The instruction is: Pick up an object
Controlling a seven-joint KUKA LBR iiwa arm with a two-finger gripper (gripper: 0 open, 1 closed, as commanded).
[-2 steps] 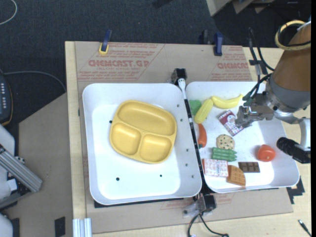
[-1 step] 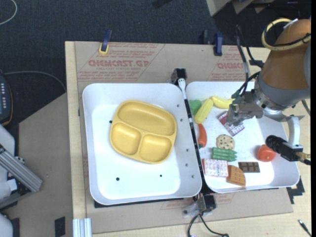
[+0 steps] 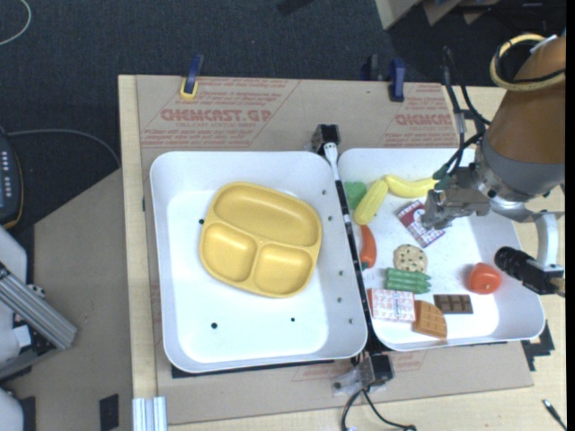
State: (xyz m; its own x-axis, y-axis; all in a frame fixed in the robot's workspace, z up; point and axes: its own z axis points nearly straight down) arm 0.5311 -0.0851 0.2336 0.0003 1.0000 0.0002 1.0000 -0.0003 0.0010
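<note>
My gripper (image 3: 438, 206) hangs in the right bin (image 3: 514, 323), low over the upper middle of it, right above a red and white packet (image 3: 415, 224) whose near edge pokes out from under it. A yellow banana (image 3: 406, 186) lies just to its left, and beside that a corn cob (image 3: 370, 202) and a green pepper (image 3: 356, 191). Nearer the front lie a cookie (image 3: 410, 258), green beans (image 3: 408, 279), a red tomato (image 3: 484, 278) and a chocolate bar (image 3: 453, 304). Nothing shows as held.
The left bin (image 3: 171, 241) holds a yellow divided plate (image 3: 260, 239). A red chili (image 3: 367, 246) lies along the wall between the bins. A pink packet (image 3: 392, 305) and a waffle (image 3: 429, 320) sit at the right bin's front. A black part (image 3: 526, 269) juts in at right.
</note>
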